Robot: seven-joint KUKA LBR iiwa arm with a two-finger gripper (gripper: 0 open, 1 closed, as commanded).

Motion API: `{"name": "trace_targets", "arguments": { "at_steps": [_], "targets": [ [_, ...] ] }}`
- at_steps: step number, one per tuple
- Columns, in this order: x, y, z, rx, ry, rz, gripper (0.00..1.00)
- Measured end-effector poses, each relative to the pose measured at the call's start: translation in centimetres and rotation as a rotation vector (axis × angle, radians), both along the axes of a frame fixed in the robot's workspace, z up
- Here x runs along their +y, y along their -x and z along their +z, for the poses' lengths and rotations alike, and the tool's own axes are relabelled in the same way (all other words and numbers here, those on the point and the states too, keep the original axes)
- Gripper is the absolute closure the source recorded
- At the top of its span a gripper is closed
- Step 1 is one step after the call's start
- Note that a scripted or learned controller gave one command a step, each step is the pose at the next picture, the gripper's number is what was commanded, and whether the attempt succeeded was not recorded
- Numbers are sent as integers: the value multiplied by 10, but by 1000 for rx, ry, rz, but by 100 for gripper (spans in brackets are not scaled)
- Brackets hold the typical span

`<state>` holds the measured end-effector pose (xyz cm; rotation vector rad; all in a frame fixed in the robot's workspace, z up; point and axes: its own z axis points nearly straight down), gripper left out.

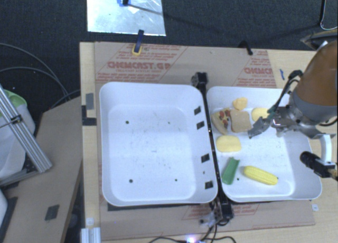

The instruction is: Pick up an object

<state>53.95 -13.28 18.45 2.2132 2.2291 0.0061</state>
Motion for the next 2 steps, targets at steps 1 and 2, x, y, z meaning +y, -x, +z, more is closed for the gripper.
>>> {"name": "trace_targets", "arguments": {
  "at_steps": [1, 2],
  "targets": [
    [54, 55, 0, 5, -1, 0, 0],
    [50, 53, -104, 0, 3, -6, 0]
  ]
}}
